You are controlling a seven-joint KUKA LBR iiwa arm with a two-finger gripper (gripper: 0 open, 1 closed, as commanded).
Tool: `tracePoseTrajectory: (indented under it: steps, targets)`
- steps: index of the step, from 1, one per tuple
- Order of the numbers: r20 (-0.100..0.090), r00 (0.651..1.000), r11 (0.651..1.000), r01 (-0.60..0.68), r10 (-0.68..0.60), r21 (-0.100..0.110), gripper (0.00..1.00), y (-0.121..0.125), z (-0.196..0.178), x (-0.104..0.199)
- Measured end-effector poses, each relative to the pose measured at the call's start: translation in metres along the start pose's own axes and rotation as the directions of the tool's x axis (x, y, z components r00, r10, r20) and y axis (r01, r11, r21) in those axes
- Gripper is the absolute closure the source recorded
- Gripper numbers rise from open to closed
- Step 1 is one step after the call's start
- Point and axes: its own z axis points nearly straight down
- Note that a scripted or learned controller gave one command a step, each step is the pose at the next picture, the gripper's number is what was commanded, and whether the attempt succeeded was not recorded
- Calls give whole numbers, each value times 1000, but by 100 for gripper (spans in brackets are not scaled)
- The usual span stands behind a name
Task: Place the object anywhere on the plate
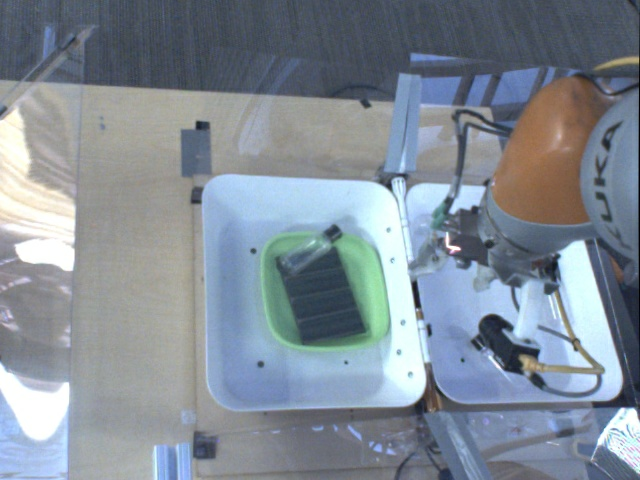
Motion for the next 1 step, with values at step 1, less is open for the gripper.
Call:
tracePoseTrajectory:
  steps: [1]
  targets:
    - [0,997,997,-78,78,0,0,-9,-31,61]
